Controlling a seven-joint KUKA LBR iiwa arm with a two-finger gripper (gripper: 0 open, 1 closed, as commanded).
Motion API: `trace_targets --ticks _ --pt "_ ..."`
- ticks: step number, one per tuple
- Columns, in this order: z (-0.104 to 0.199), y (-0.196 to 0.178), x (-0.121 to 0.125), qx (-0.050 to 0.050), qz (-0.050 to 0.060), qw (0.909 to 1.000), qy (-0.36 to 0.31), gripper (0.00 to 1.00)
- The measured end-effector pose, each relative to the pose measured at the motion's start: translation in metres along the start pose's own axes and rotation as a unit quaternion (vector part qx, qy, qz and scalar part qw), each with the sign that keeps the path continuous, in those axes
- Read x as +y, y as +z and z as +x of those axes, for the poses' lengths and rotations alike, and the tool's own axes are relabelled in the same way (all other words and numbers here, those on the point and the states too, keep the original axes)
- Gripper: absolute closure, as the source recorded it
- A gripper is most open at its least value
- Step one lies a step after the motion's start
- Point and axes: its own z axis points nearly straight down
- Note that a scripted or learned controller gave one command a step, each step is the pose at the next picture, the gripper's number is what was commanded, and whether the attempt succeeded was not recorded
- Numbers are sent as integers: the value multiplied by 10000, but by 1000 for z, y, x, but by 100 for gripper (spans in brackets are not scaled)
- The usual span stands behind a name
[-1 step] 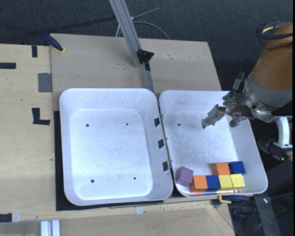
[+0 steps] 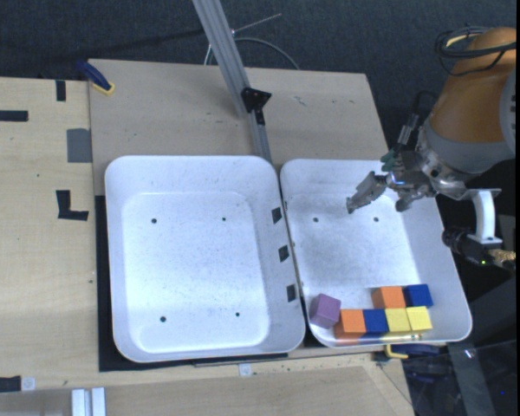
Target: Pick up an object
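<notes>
Blocks bunched along the lower edge of the right bin (image 2: 433,232), lower right of frame: purple block (image 2: 327,308) slightly apart, then orange block (image 2: 353,321), blue, yellow touching. Purple looks the easiest pick, with free sides. Gripper (image 2: 377,193) hovers higher up over bare floor, fingers apparently spread, holding nothing. It should descend straight and straddle purple squarely.

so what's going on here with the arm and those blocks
The arm's claw hangs over the upper part of the right bin with nothing between its fingers. The blocks sit clustered at that bin's near edge: a purple one beside orange, blue and yellow ones. Nothing has been picked up yet.
</notes>
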Motion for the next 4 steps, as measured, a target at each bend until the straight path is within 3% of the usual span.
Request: trace_targets --ticks 1,2,3,4 --pt "7 59 14 1 28 10000 4 0" --pt "17 97 3 3 22 10000 16 0" --pt "79 64 -6 15 -10 10000 -25 0" --pt "90 28 -51 11 -1 10000 0 0"
